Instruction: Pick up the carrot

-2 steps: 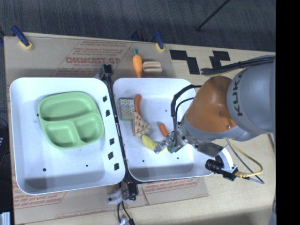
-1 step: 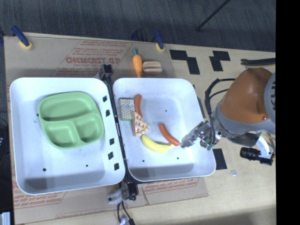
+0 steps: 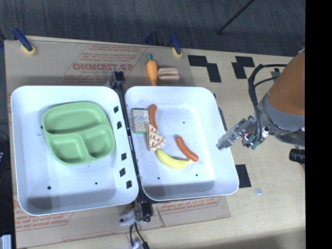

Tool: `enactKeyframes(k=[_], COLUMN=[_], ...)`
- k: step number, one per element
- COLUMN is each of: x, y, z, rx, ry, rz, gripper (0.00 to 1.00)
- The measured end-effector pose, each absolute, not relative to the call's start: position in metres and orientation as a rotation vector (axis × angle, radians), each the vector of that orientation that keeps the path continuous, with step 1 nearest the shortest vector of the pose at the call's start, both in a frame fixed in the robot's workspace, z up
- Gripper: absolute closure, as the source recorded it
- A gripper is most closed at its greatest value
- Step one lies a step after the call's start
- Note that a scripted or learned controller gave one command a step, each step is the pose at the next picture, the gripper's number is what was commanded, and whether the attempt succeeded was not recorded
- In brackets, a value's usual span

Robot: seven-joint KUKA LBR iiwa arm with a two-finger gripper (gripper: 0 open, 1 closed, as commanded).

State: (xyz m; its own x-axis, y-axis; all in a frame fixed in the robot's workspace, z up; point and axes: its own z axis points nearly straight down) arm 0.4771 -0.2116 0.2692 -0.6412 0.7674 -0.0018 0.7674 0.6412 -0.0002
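Note:
The carrot (image 3: 151,71), orange with a green top, lies on the cardboard just behind the right bin (image 3: 207,100), outside it, next to a small hot dog bun toy (image 3: 168,74). My gripper (image 3: 232,137) hangs at the right bin's right rim, far from the carrot, with nothing visibly in it.
In the right bin lie two sausages (image 3: 186,148) (image 3: 153,116), a banana (image 3: 172,160), a pizza slice (image 3: 154,137) and a small patterned block (image 3: 140,121). A green divided plate (image 3: 79,131) sits in the left bin (image 3: 31,191). Blue clamps (image 3: 176,50) hold the cardboard's back edge.

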Motion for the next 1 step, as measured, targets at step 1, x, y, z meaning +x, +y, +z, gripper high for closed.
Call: enactKeyframes(k=[1], x=[0.4765], y=[-0.1396], z=[0.2034], rx=[1.689], ry=[2.652], rz=[-0.002], gripper=[1.0])
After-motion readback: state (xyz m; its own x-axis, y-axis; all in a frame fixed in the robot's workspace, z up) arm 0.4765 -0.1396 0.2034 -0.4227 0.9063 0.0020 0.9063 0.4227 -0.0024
